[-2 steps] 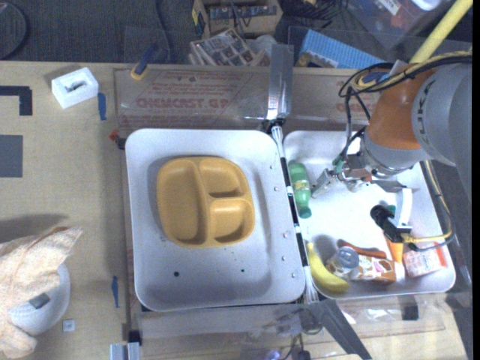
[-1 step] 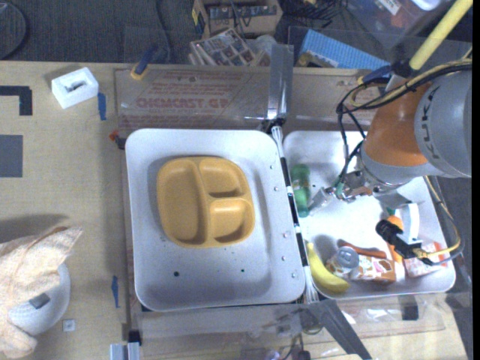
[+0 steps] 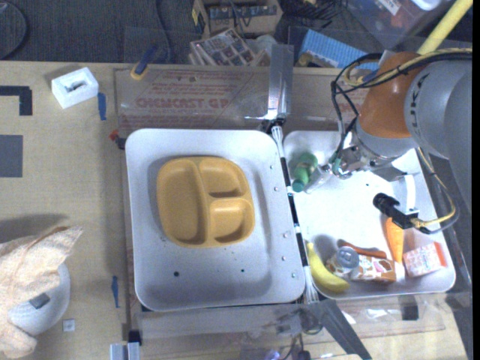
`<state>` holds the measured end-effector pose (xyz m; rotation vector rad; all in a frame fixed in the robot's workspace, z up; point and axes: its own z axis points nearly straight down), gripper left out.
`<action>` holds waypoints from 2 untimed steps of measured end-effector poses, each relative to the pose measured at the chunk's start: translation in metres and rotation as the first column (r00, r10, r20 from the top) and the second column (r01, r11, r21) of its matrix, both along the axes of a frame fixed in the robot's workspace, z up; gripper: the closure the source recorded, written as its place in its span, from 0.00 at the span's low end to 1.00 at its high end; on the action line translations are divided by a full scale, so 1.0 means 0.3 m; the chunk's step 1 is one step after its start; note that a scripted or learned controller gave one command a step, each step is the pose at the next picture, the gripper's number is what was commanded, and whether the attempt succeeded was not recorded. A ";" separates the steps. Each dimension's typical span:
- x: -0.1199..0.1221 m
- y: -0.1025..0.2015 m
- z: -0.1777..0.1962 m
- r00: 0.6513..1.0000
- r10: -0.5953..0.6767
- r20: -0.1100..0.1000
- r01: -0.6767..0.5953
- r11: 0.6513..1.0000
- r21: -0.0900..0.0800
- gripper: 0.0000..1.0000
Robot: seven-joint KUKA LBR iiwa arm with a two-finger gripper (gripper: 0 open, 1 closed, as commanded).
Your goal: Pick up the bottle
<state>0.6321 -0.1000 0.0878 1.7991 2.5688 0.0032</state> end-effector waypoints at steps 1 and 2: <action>0.069 -0.011 0.078 0.999 -0.048 0.001 0.048 0.999 0.000 0.00; 0.117 0.009 0.002 0.998 0.069 -0.008 -0.069 0.998 -0.001 0.00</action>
